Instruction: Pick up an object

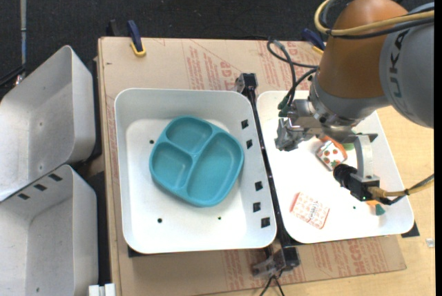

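The gripper (pixel 324 143) hangs low in the right bin (pixel 394 215), near its far edge, just above a small orange-and-white block (pixel 331 153) (probably the target). I cannot tell its state. Next: descend squarely onto the block.

The gripper (pixel 319 139) is largely covered by the arm's wrist (pixel 352 56); the small orange-and-white object (pixel 331 152) is partly hidden.
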Motion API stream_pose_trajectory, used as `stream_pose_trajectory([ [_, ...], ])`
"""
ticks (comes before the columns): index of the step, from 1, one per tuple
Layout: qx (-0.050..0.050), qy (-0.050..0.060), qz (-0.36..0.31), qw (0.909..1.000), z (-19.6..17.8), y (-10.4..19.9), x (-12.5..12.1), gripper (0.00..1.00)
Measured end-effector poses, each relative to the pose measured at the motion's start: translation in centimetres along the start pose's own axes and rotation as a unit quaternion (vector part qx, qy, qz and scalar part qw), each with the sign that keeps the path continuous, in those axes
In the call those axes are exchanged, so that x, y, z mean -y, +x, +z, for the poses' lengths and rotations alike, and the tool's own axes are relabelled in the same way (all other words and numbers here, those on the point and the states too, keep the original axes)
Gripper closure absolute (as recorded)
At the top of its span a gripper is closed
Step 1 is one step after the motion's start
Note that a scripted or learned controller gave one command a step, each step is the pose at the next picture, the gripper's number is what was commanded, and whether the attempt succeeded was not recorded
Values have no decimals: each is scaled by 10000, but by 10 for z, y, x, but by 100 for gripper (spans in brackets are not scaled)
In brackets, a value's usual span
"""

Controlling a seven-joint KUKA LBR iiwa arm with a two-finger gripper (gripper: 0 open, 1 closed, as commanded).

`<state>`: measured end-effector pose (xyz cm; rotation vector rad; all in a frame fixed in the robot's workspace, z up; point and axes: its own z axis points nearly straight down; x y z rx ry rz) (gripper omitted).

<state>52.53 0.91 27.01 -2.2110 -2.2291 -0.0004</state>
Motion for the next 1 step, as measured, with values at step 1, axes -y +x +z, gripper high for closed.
stream_pose_trajectory([
  [1, 0, 3, 1, 10000, 4, 47, 9, 100],
])
